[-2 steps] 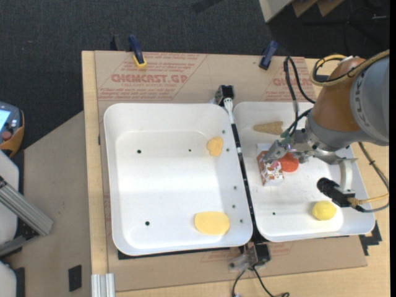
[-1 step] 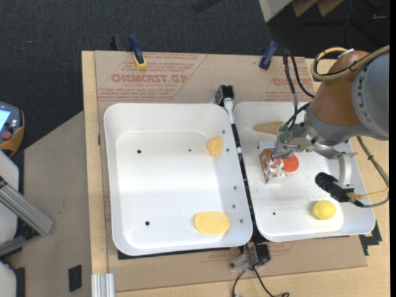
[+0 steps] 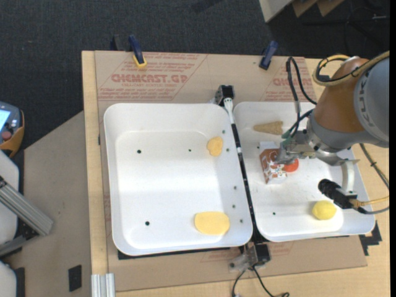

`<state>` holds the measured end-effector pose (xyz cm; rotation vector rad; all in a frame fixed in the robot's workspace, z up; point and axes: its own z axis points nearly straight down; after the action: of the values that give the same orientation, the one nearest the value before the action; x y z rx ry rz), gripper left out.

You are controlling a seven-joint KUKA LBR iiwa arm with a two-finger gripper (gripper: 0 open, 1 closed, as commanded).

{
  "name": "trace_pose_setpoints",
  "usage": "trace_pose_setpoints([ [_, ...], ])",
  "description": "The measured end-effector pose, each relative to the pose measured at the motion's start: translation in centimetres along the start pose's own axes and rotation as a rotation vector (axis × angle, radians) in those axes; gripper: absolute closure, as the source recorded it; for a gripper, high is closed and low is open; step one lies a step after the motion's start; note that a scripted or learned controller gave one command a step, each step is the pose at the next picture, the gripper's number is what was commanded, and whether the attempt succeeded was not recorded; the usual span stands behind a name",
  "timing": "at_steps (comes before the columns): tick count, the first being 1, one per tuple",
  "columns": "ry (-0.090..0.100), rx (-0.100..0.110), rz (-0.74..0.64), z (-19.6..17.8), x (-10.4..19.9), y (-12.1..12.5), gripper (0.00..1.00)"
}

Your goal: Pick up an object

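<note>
There is one camera, fixed high above the table (image 3: 99,166) and looking down at a slant. It is far enough to take in both white bins, the left bin (image 3: 117,178) and the right bin (image 3: 297,228), with dark floor around the table. The arm (image 3: 349,104) enters from the right side of the view

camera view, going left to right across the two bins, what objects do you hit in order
Large yellow piece in the left bin → small yellow piece near that bin's right wall → red and white packet in the right bin, beside the tool → yellow ball.
</note>
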<state>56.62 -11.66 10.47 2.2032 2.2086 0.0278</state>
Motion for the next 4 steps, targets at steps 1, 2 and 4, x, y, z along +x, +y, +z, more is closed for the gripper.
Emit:
trace_pose_setpoints([
  [1,-0.002,0.024,0.008,-2.7,-6.7,-2.6,1.0],
  [2,0.005,0.035,0.007,2.1,-8.5,-8.4,1.0],
  [4,0.006,0.034,0.004,-5.3,-4.8,-8.4,1.0],
])
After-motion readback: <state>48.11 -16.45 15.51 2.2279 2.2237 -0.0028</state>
